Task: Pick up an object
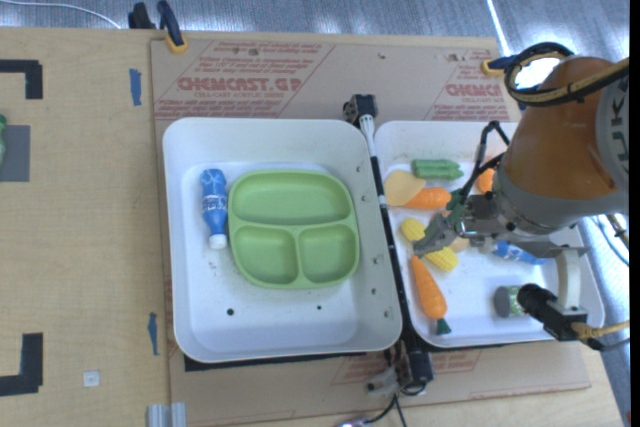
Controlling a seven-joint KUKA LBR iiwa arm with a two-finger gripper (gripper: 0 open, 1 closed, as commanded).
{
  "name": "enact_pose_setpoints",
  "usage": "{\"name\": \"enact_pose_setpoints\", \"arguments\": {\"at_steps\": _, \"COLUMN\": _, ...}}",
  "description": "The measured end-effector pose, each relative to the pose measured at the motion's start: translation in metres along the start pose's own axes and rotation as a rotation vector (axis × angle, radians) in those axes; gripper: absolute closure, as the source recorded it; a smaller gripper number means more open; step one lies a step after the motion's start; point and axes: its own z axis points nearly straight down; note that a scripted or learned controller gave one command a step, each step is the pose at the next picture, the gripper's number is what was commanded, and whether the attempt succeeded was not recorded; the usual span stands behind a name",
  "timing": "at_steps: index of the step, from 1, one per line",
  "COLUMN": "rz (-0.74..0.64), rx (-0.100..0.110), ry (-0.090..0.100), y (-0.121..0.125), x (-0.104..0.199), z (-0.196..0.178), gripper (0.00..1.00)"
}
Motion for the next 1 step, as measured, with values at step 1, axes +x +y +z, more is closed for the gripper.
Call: {"name": "enact_pose_setpoints", "arguments": {"at_steps": 1, "rz": 0.000, "rx": 0.000, "ry": 0.000, "y": 0.0000, "x": 0.0000, "z": 0.0000, "gripper": 0.00}}
